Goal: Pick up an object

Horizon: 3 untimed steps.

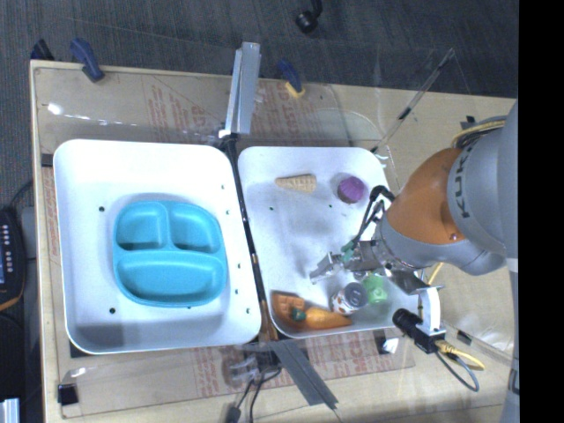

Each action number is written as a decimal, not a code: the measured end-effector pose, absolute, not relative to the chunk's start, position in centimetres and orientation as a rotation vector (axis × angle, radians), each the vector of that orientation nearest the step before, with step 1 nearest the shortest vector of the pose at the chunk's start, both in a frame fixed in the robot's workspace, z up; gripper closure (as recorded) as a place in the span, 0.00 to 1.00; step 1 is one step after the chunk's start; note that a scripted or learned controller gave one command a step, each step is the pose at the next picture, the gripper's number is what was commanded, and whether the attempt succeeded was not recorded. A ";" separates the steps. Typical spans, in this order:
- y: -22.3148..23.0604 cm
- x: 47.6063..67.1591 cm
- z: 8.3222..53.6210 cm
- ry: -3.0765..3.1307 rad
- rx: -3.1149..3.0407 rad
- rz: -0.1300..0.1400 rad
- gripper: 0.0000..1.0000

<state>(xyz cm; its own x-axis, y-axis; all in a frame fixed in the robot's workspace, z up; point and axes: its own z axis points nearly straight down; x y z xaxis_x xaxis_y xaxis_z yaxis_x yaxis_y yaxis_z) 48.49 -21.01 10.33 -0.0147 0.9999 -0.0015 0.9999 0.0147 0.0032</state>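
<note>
Grey and orange, the big robot arm (449,214) reaches in from the right and sits highest, closest to the camera. Its wrist bends down over the right white plastic bin (291,236). The metal two-finger gripper (339,263) hangs low in that bin, near the bottom right part. Its fingers look spread a little apart, and I see nothing between them.

Just below the gripper lies a small green toy (376,287), and touching it is a small round thing with a white and grey face (351,299). Both are close under the wrist, so part of them is hidden. Along the bottom wall of the same bin lies an orange toy carrot (310,315) with a dark end. Near the top of the bin rests a tan cone-shaped toy (296,182), and beside it, to the right, a round purple toy (352,189). These two are well apart from the gripper.

On the left, the other white bin (79,236) holds a light blue plastic plate with three parts (169,252). Both bins sit side by side on a pale wooden bench (132,95).
</note>
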 end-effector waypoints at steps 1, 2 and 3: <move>-21.0 48.6 11.3 2.240 2.197 0.002 1.00; -21.0 48.6 11.3 2.241 2.196 0.002 0.00; -21.0 48.8 12.3 2.244 2.191 0.002 1.00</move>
<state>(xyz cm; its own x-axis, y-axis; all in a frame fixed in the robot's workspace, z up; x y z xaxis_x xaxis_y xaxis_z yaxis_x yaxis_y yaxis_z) 48.75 -20.97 12.30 -0.0238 0.9997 -0.0029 0.9997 0.0239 0.0045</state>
